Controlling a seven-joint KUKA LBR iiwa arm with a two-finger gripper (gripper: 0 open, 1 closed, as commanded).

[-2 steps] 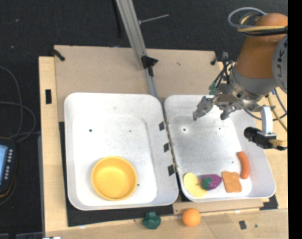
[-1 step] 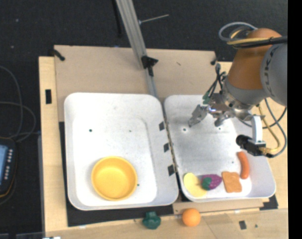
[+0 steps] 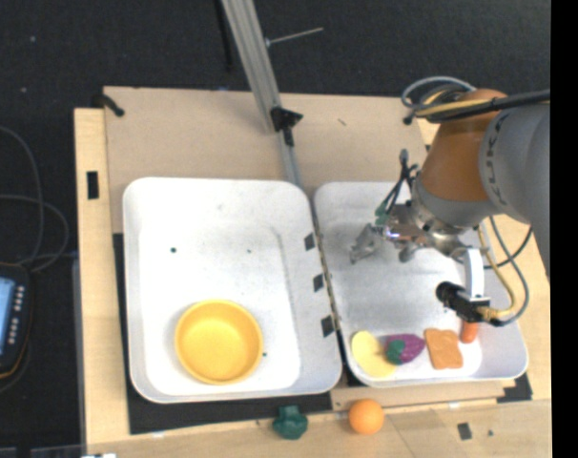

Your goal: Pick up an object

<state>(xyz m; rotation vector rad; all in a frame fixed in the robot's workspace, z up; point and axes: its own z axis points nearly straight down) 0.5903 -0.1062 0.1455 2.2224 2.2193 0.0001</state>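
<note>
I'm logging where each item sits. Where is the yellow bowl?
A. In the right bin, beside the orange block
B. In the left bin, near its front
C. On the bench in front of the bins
B: the yellow bowl rests inside the left bin, toward its front edge.

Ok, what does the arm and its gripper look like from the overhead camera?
A thick grey arm with a broad orange band above the wrist. Thin dark cables loop around it. The small metallic two-finger gripper has slim grey fingers; a black-and-white fitting hangs beside the wrist.
</note>
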